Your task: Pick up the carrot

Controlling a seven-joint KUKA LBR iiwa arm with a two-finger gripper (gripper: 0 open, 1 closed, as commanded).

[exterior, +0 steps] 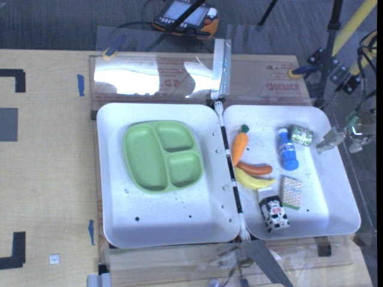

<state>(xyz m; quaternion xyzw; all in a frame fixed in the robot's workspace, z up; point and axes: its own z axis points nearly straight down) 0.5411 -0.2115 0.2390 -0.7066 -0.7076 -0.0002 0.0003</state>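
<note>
The desk (pixel 48 160) carries two white bins side by side. The left bin (pixel 114 214) holds a green tray (pixel 163 155) with three compartments, nothing in them.

The right bin (pixel 335 208) holds the small items. Largest to smallest as I read them: the banana (pixel 252 180) lying near the divider, with a sausage (pixel 256 169) touching its upper edge; the carrot (pixel 239 145) just above those two, hard against the divider, its green top pointing to the far side; a blue bottle (pixel 288 151) toward the middle; a patterned pouch (pixel 291 192) below the bottle; a black-and-white cow figure (pixel 275 213) near the front rim; a crumpled green can (pixel 301 136) beside the bottle's top.

My end effector (pixel 335 139) sits at the right rim of the right bin, well apart from the carrot, with the bottle and can between us. Whether it stands wide or narrow I cannot tell at this angle; nothing shows in it.

Finding: the carrot rests in the bin, untouched. By my assessment the task is at its start. Approach, descent, grasp and lift all remain. The divider and the nearby sausage leave little room on two sides.
</note>
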